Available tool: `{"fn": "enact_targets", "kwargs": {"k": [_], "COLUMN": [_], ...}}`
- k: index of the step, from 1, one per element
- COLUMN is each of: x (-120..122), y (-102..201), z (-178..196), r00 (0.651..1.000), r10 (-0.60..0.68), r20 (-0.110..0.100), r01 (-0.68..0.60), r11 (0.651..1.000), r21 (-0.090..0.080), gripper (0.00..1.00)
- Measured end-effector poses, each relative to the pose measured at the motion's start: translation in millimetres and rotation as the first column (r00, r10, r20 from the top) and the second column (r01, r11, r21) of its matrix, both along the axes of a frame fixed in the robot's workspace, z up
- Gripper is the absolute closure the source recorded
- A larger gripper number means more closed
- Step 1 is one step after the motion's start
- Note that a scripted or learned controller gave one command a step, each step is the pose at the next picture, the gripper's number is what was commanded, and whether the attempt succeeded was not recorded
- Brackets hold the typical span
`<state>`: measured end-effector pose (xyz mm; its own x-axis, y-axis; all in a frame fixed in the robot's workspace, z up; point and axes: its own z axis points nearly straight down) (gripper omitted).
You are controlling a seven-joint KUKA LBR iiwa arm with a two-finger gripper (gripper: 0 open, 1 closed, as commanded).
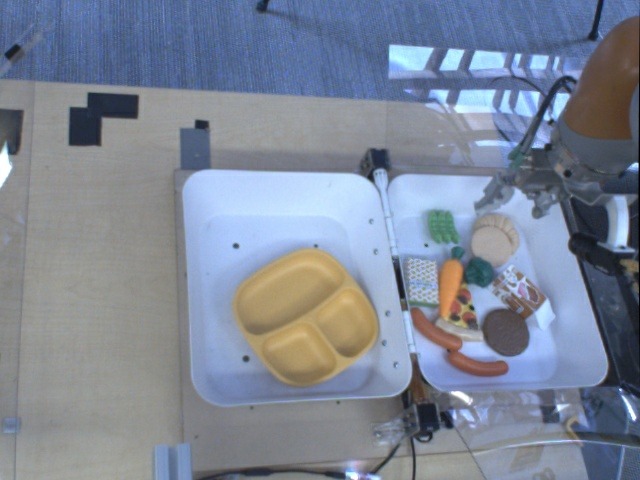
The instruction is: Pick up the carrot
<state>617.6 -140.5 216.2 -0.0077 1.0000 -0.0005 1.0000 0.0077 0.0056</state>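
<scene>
A yellow divided plate (pixel 305 315) sits in the left bin (pixel 210 268). In the right bin (pixel 575 368), the carrot (pixel 450 281) lies wedged among crowded toy foods, so a grasp may snag neighbours. The gripper (pixel 520 190) hovers near the far rim; its grip state I cannot tell.

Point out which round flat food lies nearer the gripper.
The tan cracker, just below the gripper; the dark brown cookie sits farther down the bin.
</scene>
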Motion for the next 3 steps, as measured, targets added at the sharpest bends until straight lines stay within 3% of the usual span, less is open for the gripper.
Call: {"fn": "enact_targets", "kwargs": {"k": [1,2,3], "x": [-12.5,-32.7,-28.0], "y": [56.7,52.4,55.0], "z": [-86.6,-116.4,-102.6], "r00": [0.871,0.939,0.937], "r10": [0.491,0.342,0.347], "r20": [-0.001,0.025,0.039], "r01": [-0.491,-0.342,-0.347], "r11": [0.871,0.940,0.938], "r21": [-0.001,-0.007,-0.011], "gripper": [0.00,0.00,1.00]}}
